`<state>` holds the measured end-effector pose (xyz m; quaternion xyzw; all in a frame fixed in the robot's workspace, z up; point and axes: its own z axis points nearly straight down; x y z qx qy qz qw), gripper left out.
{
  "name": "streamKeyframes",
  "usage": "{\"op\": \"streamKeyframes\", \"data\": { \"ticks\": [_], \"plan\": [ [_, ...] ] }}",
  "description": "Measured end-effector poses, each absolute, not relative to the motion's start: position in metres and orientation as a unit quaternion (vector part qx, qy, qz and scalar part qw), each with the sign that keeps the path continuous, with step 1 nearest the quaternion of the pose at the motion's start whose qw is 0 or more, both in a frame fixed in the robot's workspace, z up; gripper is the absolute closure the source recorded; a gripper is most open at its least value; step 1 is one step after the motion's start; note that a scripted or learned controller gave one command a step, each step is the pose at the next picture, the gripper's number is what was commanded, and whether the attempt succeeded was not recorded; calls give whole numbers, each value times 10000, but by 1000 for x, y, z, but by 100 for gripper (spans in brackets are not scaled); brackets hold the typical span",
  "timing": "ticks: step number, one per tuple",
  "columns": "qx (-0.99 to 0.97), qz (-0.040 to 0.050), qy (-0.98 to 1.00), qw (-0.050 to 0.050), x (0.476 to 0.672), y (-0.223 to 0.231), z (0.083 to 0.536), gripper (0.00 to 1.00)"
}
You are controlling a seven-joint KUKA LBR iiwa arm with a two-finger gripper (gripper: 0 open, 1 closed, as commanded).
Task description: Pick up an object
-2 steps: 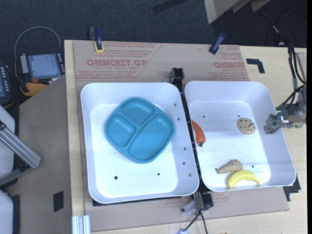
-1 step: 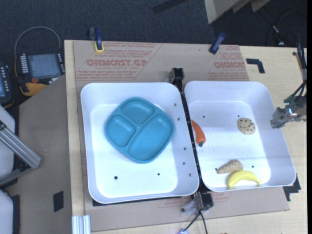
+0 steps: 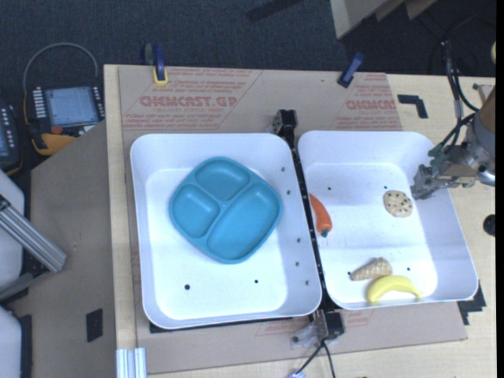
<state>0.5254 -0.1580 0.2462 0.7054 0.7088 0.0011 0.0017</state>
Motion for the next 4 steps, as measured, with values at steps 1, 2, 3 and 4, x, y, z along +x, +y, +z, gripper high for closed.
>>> {"op": "streamKeyframes", "data": {
  "ticks": [1,2,3,4],
  "plan": [
    [7056,-1,7086,-14,535,-106,232,100],
    [7059,11,7083,2,544,-61,238,100],
    [7058,4,7084,6,557,-12,226,100],
    [7060,4,7082,5,564,32,219,100]
  ]
}}
